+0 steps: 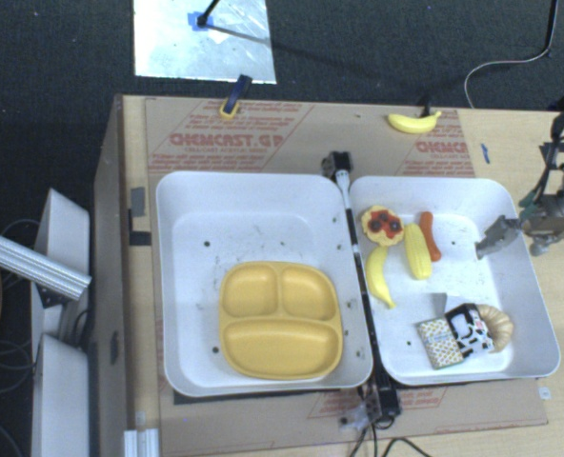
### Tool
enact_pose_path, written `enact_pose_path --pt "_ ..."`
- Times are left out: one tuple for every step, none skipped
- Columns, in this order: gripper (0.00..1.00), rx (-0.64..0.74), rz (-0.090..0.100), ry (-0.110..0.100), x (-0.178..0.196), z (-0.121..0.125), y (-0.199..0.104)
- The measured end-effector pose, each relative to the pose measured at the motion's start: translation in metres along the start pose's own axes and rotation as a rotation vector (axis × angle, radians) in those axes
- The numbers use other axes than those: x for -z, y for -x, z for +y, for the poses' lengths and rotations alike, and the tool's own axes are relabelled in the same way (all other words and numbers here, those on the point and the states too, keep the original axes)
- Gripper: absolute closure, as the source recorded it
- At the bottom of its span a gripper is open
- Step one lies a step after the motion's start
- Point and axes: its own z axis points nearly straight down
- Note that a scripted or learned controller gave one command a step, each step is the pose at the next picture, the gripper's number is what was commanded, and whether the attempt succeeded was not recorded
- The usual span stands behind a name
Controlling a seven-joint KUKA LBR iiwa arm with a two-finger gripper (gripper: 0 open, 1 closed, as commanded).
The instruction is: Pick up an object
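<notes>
Camera view: two white bins side by side on a brown cardboard-covered bench.

Left bin (182, 208) holds a yellow divided plate (280, 318), three compartments, sitting toward the near side, slightly right of centre.

Right bin (525, 303) holds the pickable stuff:
- Small pizza toy (382, 223), far-left corner area, yellow with red toppings, lies flat.
- Banana (378, 276), just near of the pizza, close to the bin's left wall. Long axis runs far-to-near, curved, near tip angling right.
- Corn cob (415, 250), yellow, right of the banana. Long axis far-to-near, tilted a bit so the near end points right.
- Red carrot-like stick (429, 235), touching the corn's right side, roughly parallel to it.
- Patterned card box (438, 342), near side of bin, turned on the diagonal.
- Black-and-white toy (469, 331), touching the box's right edge.
- Croissant (497, 324), tan, just right of the black-and-white toy, near the bin's right wall.

Gripper (496, 237) comes in from the right, over the right bin's far-right part, well apart from the corn and the carrot stick. Nothing between its fingers; can't tell whether they are apart or together at this resolution.

Outside the bins: a second banana (412, 121) on the bench's far edge, long axis left-right. Silver sheet (204, 25) on the dark floor beyond.
</notes>
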Motion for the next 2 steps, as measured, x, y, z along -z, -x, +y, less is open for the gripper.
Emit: enact_pose_path --pt "0.0 0.001 0.001 -0.001 -0.082 0.07 -0.035" --pt "0.0 0.0 0.0 0.0 -0.183 0.079 -0.041"
